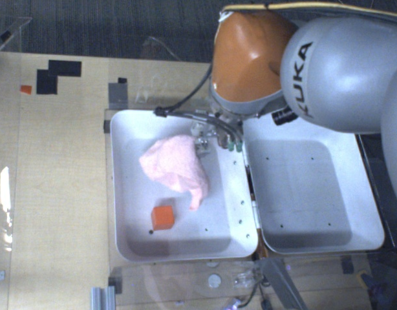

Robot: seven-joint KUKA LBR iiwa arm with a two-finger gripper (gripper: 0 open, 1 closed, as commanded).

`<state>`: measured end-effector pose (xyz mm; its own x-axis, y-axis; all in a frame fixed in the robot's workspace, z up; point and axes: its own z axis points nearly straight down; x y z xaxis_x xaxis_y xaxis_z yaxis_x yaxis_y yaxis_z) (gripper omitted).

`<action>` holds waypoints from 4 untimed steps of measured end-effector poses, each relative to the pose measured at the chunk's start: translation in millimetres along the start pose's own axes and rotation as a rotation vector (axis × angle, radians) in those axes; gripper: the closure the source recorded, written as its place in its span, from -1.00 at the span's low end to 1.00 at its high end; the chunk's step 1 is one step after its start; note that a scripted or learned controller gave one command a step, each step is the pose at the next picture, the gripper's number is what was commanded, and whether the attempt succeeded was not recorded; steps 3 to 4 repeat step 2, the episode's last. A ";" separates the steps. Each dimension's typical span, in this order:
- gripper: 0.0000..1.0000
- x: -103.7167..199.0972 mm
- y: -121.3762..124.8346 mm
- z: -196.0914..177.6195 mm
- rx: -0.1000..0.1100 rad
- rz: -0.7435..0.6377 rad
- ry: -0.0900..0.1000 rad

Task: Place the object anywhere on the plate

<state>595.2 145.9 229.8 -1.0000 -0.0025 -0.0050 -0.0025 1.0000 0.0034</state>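
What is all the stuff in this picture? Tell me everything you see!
cloth: one, pink, crumpled in the middle of the left bin
block: one, orange, in the left bin, near its front edge, just below the cloth
left bin: one, white, shallow, holds the cloth and the block
right bin: one, white, shallow, beside the left bin
bench: one, light wood, under both bins, with black marks and a small orange mark near its far left corner
arm: one, grey with an orange band, reaching in from the right above the bins
hand: one, metal, over the far side of the left bin, right at the cloth's upper edge
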 end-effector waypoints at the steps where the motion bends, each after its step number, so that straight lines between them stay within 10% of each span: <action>1: 1.00 23.2 45.5 5.2 0.001 -0.001 0.003; 2: -1.00 23.0 45.4 4.8 0.001 -0.001 0.002; 4: -1.00 23.0 45.4 4.8 0.001 -0.001 0.002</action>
